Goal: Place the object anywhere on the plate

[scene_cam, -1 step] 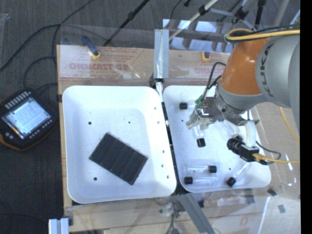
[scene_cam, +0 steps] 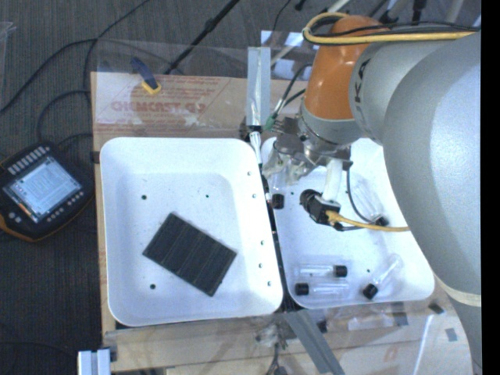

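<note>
gripper (scene_cam: 301,166) hovers low at the far left of the right bin (scene_cam: 406,283); its opening cannot be told. clear vials (scene_cam: 320,272) with dark caps lie at that bin's near edge, well apart from it. dark ribbed plate (scene_cam: 190,254) rests in the left bin (scene_cam: 125,170). vials look light, smooth, brittle; grasp mid-body.

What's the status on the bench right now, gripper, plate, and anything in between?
Gripper low over right bin's top-left corner. Dark ribbed rectangular plate bare in left bin. Clear black-capped tubes lying in right bin.
</note>
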Motion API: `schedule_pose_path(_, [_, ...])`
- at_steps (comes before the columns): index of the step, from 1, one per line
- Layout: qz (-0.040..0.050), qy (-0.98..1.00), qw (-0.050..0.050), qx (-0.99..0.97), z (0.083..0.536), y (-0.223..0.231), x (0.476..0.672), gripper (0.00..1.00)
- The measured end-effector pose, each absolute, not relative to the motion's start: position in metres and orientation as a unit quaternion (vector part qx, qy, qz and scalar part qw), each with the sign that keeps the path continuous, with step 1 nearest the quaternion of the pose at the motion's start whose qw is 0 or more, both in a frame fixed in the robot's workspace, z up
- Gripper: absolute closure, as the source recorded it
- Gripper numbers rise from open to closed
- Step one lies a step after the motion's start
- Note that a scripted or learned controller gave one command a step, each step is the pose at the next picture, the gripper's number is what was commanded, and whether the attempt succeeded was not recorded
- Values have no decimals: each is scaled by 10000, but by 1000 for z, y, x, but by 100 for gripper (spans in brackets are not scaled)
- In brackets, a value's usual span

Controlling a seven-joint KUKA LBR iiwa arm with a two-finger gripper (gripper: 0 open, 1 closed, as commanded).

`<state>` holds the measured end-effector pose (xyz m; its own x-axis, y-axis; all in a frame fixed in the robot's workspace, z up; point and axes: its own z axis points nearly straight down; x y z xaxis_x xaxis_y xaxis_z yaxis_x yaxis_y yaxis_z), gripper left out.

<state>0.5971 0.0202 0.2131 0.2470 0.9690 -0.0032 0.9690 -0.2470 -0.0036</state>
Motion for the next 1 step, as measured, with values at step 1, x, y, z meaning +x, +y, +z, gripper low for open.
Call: schedule_pose_path(1, [29,-5594,-10,-8289,186,85,653,100])
